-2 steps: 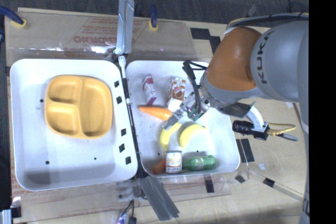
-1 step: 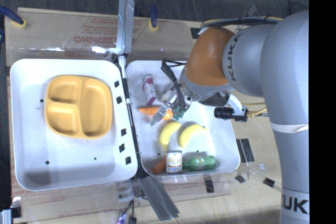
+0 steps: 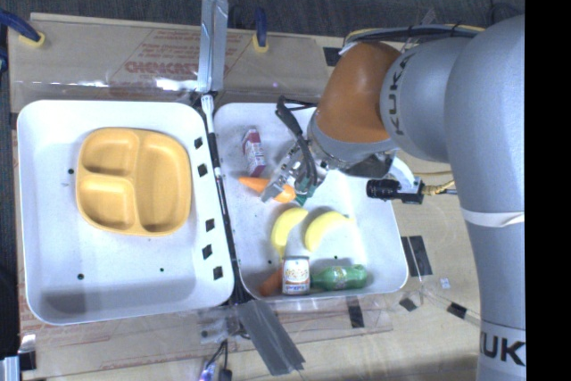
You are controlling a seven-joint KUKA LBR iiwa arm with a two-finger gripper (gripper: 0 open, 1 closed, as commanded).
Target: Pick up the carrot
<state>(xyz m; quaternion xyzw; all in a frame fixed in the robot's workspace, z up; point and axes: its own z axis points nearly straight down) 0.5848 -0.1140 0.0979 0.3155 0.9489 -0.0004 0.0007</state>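
Observation:
The carrot (image 3: 252,185) is a small orange piece lying on the floor of the right bin (image 3: 384,259), near its left wall. My gripper (image 3: 285,181) is low over the carrot's right end, and an orange bit shows right at its tip. The grey arm with its orange band comes in from the right and covers the bin's upper right part. The carrot's left end sticks out free towards the divider between the bins.
In the right bin there are a red and white packet (image 3: 253,149) above the carrot, two yellow bananas (image 3: 303,227) just below the gripper, and a small jar (image 3: 295,274), a green item (image 3: 340,277) and an orange item (image 3: 270,283) along the front wall. The left bin (image 3: 45,272) holds a yellow divided plate (image 3: 134,180).

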